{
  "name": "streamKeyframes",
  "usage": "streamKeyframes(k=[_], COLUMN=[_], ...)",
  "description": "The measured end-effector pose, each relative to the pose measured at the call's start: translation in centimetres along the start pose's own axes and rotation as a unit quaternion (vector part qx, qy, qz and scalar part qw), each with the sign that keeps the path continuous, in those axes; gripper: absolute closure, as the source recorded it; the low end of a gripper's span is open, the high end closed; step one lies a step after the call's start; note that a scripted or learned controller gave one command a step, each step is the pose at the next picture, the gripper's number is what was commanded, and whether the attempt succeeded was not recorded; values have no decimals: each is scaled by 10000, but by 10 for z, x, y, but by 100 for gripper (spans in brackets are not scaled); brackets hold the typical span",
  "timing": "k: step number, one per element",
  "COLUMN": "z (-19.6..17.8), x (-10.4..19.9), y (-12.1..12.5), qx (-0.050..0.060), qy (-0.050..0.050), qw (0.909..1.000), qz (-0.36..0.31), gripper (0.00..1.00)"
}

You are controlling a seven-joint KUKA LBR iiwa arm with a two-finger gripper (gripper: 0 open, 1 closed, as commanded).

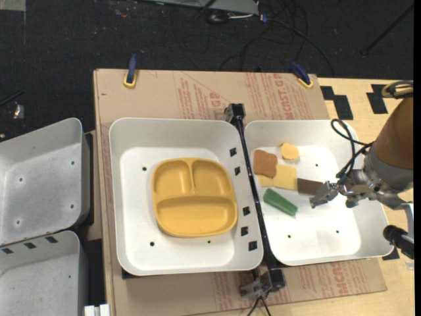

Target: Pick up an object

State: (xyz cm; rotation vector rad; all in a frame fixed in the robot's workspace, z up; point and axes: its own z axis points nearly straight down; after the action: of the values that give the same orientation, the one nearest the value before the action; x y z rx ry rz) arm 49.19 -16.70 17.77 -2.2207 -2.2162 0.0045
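**Four small pieces in the right bin, claw low beside them**

At the far left, off the counter (164, 91), sit two pale grey metal trays (39, 170), one above the other. The counter itself is a brown cardboard-covered board, with two yellow-and-blue clamps (130, 71) on its far edge, one over each bin.

The left white plastic bin (125, 209) holds a single yellow plastic plate with three compartments (195, 197), lying flat near the middle. A black divider strip (247, 176) runs between the two bins.

The right white plastic bin (342, 242) holds four loose pieces, all gathered in its left half. Going rightward: a green block (280, 201) lies at a slant nearest the divider; above it a brown rounded slab (265, 162) touches a pale yellow flat square (284, 176); farther back sits a small orange-yellow chunk (289, 152), just beside the brown slab. A dark brown bar (308, 185) lies against the right edge of the pale yellow square.

The claw (332, 193) is low over the bin, just right of that dark bar, its tips close to it. Whether it is spread or closed, and whether it has hold of anything, I cannot tell from this angle. Black cables (348, 143) loop above it, and the grey arm with its orange band (398, 143) fills the right side.
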Motion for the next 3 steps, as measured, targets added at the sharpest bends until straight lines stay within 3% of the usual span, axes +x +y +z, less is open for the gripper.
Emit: streamKeyframes(k=[1,2,3], z=[46,34,-14], x=[8,7,9], y=[1,1,11], qx=[-7,-25,-50], qy=[3,-5,-13], qw=[10000,10000,10000], qz=[-4,3,-24], gripper=[0,100,100])
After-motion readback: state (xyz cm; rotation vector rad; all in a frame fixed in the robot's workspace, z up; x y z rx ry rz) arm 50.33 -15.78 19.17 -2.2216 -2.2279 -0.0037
